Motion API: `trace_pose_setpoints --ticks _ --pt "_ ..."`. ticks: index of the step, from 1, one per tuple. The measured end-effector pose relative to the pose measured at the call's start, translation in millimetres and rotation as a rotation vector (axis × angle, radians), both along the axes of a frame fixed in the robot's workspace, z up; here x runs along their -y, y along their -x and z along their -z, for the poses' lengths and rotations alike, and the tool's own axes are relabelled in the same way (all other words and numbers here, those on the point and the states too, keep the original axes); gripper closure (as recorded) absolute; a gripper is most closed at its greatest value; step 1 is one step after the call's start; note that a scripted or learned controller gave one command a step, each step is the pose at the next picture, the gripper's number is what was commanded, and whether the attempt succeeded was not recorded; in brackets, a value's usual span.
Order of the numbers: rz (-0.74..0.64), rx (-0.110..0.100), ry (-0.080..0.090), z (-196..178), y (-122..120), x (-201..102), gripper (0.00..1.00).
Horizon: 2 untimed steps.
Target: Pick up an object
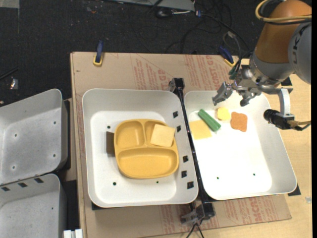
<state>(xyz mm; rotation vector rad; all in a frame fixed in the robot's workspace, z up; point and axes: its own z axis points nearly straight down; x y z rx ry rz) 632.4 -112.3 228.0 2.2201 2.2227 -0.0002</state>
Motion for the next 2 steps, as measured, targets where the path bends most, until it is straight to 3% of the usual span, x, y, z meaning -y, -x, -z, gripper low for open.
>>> trace_pose_setpoints --ticks 2 --pt "0.002 -0.004 0.0 108.5 -5.8 13.2 0.0"
